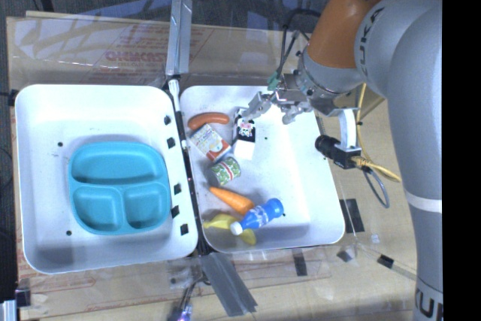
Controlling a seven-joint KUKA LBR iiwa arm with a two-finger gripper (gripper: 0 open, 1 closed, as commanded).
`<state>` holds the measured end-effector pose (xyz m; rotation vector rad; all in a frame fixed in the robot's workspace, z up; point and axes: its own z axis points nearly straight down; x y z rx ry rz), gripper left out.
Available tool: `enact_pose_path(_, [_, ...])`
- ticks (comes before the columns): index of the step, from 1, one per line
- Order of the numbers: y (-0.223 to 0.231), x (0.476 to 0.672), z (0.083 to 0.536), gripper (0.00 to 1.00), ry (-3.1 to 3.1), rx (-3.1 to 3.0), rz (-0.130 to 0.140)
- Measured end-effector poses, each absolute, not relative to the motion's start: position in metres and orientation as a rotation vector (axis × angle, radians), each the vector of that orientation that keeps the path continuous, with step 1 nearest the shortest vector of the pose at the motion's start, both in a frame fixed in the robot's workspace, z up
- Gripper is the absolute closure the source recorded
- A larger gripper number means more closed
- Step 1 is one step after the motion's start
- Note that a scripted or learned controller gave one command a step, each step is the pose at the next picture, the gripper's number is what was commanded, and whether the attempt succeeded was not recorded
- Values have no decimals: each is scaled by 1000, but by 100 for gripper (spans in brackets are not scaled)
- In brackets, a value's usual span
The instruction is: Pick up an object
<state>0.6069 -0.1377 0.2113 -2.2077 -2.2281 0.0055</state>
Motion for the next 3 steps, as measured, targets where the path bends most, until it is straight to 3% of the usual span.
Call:
enact_pose_path(1, [-155, 622, 96, 0, -2183, -2254, 6])
enact_pose_path(2, [-154, 623, 106, 100, -2187, -2247, 8])
enact_pose_path(3, [-145, 640, 216, 100, -2372, -2059, 1])
